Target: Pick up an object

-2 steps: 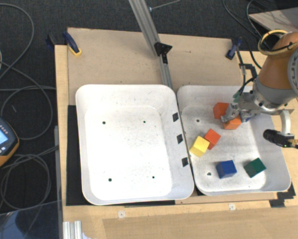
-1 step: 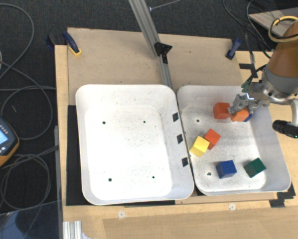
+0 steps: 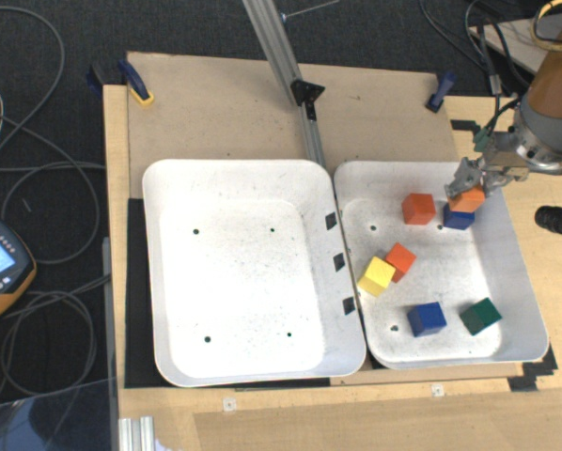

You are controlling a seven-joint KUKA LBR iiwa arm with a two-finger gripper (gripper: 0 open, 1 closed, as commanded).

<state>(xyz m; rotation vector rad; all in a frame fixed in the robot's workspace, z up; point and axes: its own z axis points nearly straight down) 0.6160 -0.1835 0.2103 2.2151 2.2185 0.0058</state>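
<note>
My gripper hangs over the far right part of the right bin. It is shut on a small orange block, which shows between the fingertips just above a blue block. Left of them an orange-red cube lies in the bin. Nearer the middle, a yellow cube touches a small orange cube. Along the bin's front lie a blue cube and a dark green cube.
The left bin lies beside the right one, and black clips run along the shared rim. A metal pole slants up from the back of the bench. Cables lie on the floor at left.
</note>
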